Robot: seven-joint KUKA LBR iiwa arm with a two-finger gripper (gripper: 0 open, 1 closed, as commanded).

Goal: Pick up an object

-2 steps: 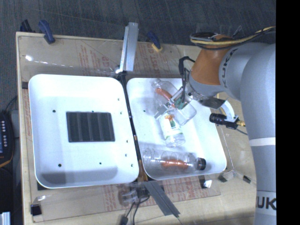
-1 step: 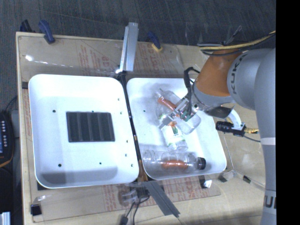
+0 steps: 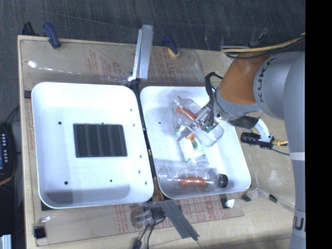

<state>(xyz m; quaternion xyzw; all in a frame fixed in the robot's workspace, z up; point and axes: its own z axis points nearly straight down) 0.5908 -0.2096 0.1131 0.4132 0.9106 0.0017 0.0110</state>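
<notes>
Nearest the front edge of the worktop (image 3: pixel 72 222), a clear plastic bottle (image 3: pixel 189 179) with a dark cap and something orange inside lies on its side along the front wall of the right bin (image 3: pixel 236 162). Just behind it, toward the middle of that bin, a smaller clear bottle (image 3: pixel 193 149) with a green and white label lies with its length running front to back, its near end close to the first bottle. Farther back, a third clear bottle (image 3: pixel 184 112) with an orange piece inside lies tilted, and my end effector (image 3: pixel 203 122) sits low over the spot where these two back bottles meet. The bottles are transparent and overlap there, so I cannot tell whether I am spread wide, closed narrow, or holding anything.

The left bin (image 3: pixel 52 118) beside it carries a dark ribbed rectangle (image 3: pixel 100 140) on its floor. At the far edge of the worktop, blue clamps (image 3: pixel 52 34) hold the sheet down.

As I judge it, the pick is at the reach-and-grasp stage: I am down among the bottles, all of which seem to rest in the bin, and securing one and lifting it are left.
</notes>
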